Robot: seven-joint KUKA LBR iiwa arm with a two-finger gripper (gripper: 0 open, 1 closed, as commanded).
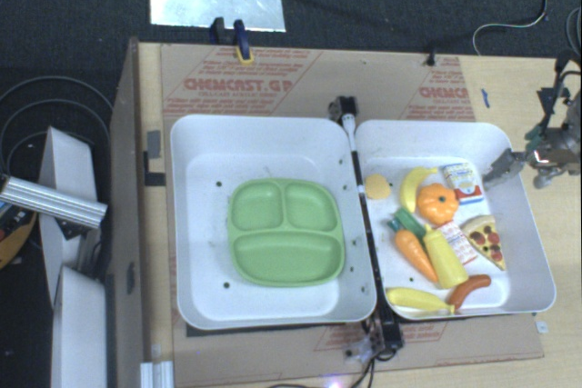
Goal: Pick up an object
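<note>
The right bin (523, 232) holds toy food. An orange pumpkin (437, 203) lies beside a yellow banana (414, 186) and a small white carton (461, 179). A pizza slice (483, 241), a carrot (415, 255), a yellow bottle (445, 256), a sausage (467, 290) and a second banana (416, 300) lie nearer the front. A pale round biscuit (376, 187) rests by the divider. My gripper (523, 163) hangs at the right bin's far right rim, apart from all the food, with nothing seen in it.
The left bin (195, 195) bears a green divided plate (286, 232). A black clamp (346, 111) sits on the divider between the bins. Cardboard (273, 77) lies under both bins. Cables and a metal bracket (50, 200) are off to the left.
</note>
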